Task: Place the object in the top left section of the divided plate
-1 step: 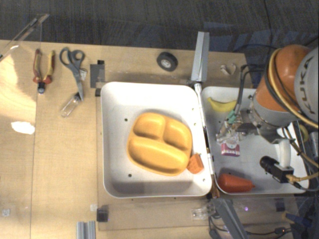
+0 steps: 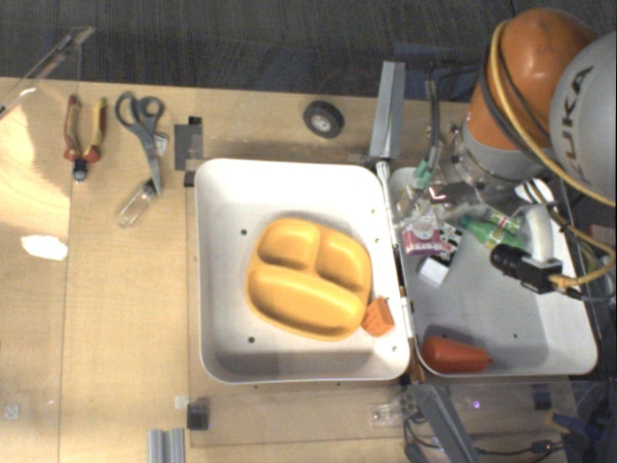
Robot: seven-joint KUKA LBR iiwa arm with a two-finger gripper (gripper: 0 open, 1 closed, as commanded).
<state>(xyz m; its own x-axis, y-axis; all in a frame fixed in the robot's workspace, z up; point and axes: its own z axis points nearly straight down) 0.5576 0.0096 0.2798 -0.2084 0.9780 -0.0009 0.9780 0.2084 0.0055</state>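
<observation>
A yellow divided plate (image 2: 310, 276) sits near the middle of the left bin (image 2: 224, 258), its two smaller sections toward the bin's far edge and its one long section toward the near edge. All three sections hold nothing. A small orange wedge-shaped object (image 2: 378, 317) lies on the bin floor touching the plate's near right rim, close to the bin's right wall and near corner.

The grey arm (image 2: 540, 95) with its orange band reaches in over the far edge of the right bin (image 2: 540, 340). Its gripper (image 2: 424, 196) hangs above that bin's far left corner, over a clutter of small items: a pink-and-white packet (image 2: 421, 239), a green piece (image 2: 487, 228), a white block (image 2: 433, 272) and a black cylinder (image 2: 525, 263). Whether the fingers are spread or closed, or have hold of anything, cannot be told amid the cables and clutter. The orange object lies well apart from the gripper, across the wall between the bins and toward the near side. A red-orange object (image 2: 455, 354) rests at the right bin's near left corner.

On the bench beyond the left bin lie pliers (image 2: 83, 135), scissors (image 2: 145, 133) and a roll of tape (image 2: 324, 119).
</observation>
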